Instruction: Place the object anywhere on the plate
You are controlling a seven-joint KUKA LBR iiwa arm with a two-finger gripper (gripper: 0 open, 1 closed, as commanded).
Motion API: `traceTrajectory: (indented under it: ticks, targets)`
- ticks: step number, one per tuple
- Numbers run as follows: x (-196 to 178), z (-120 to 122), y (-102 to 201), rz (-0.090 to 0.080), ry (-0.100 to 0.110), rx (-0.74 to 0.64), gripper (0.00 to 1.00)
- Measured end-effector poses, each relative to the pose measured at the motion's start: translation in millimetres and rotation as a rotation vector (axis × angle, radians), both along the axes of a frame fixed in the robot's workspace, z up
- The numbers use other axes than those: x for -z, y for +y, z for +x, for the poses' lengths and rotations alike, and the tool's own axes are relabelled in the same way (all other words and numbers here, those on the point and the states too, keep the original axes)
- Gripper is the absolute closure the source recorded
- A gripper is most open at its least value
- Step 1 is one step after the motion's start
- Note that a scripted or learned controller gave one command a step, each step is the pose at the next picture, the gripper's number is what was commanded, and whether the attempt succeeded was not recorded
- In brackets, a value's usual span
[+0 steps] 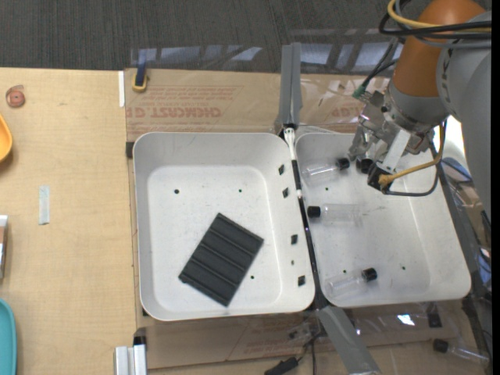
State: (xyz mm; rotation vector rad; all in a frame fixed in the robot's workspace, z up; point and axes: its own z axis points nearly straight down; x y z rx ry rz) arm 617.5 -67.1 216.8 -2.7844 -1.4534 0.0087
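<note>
A dark ribbed rectangular plate [222, 258] lies at an angle in the lower middle of the left bin [156, 155]. In the right bin [437, 280] lie three clear vials with black caps: one near the back left [324, 169], one by the left wall [328, 211], one near the front [355, 278]. My gripper [372, 167] hangs over the back part of the right bin, just right of the back-left vial's cap. From here I cannot make out anything held in it.
A divider with black clips [297, 209] separates the two bins. Cardboard [203, 104] lies behind the bins. Left of them is a wooden bench top [62, 209] with small items at its edge. Cables [414, 180] loop by the wrist.
</note>
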Motion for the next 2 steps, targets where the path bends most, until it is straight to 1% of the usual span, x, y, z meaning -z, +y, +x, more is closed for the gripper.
traceTrajectory:
  ticks: [1, 2]
  targets:
    - [-85, -57, 59, 0.001, -0.001, -0.160, 1.00]
    - [-25, -84, 136, 0.002, 0.001, -0.329, 1.00]
